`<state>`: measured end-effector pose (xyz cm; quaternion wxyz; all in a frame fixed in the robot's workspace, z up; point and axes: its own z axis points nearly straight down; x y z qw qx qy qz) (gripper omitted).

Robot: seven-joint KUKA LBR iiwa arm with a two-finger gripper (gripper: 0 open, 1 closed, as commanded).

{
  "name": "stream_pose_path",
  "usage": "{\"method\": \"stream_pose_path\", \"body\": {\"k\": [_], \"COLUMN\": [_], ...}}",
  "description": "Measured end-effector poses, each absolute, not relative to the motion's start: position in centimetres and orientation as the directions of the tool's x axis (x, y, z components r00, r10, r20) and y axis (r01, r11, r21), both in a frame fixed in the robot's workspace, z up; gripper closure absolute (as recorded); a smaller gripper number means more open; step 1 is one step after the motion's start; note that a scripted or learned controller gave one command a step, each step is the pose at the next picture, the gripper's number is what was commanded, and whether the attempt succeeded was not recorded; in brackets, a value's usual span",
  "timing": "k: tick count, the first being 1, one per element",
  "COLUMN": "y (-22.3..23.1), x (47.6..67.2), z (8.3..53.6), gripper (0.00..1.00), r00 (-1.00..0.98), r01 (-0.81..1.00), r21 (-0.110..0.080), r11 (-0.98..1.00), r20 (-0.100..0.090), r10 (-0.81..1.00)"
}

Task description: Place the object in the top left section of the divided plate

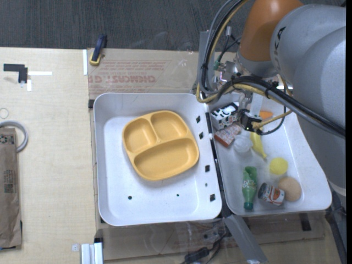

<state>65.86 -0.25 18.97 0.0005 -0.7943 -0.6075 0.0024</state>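
**Arm Hangs Over Crowded Bin**

The grey arm [308, 43] reaches over the far left corner of the right bin [314, 159]; whether its gripper [242, 104] is spread or closed cannot be told. The yellow divided plate [160, 145] sits mid left bin [102, 164]. A spotted toy [224, 115] lies just beside the gripper.

Yellow divided plate [160, 145], in left bin [154, 199]
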Motion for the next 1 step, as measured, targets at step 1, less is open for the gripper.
{"method": "stream_pose_path", "body": {"k": [1], "y": [0.51], "x": [64.80], "z": [21.00], "gripper": [0.00], "r00": [0.337], "r01": [0.941], "r21": [-0.002], "r11": [-0.337], "r20": [-0.003], "r10": [0.941]}}
